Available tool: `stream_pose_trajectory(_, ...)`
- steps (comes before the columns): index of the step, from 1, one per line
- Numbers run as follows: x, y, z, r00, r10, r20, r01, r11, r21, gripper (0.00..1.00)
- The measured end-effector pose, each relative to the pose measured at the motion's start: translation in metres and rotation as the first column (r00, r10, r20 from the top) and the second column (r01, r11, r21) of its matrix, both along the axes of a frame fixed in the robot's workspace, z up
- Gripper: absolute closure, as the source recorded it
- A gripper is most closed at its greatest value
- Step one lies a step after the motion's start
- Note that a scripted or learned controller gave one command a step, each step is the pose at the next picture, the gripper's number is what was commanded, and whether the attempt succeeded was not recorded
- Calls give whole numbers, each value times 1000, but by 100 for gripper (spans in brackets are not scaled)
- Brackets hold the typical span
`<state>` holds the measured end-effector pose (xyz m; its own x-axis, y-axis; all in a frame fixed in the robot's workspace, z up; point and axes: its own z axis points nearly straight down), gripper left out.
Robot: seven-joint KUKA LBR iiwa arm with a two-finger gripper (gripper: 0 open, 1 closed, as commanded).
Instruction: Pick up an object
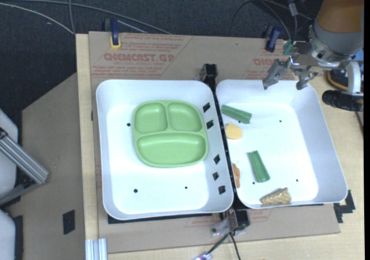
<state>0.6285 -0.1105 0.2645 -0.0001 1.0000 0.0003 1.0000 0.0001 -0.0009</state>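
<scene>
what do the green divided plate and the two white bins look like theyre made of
The green divided plate looks like moulded plastic with a matte to satin finish: even colour, soft rounded ridges between its three compartments, no sharp glare. The left white bin and the right white bin look like thin formed plastic, smooth and slightly glossy, with rounded corners and rolled rims; coated metal cannot be ruled out.

Only readable text I can spot is on the brown board (173, 51) under the two bins: red lettering that looks like "CHEMCAST GP", just behind the left bin (110, 137). There's more of the same red print behind the right bin (324, 132), but it's too faint to make out.
</scene>
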Motion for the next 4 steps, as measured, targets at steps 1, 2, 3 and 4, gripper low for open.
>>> stream_pose_trajectory(1, -10, 4, -53, 1000, 0, -6, 0, 1000, 2, 0)
stream_pose_trajectory(2, -8, 8, -96, 1000, 0, -6, 0, 1000, 2, 0)
stream_pose_trajectory(3, -5, 12, -140, 1000, 1, -5, -1, 1000, 1, 0)
stream_pose_trajectory(4, -4, 12, -125, 1000, 0, 2, 0, 1000, 1, 100)
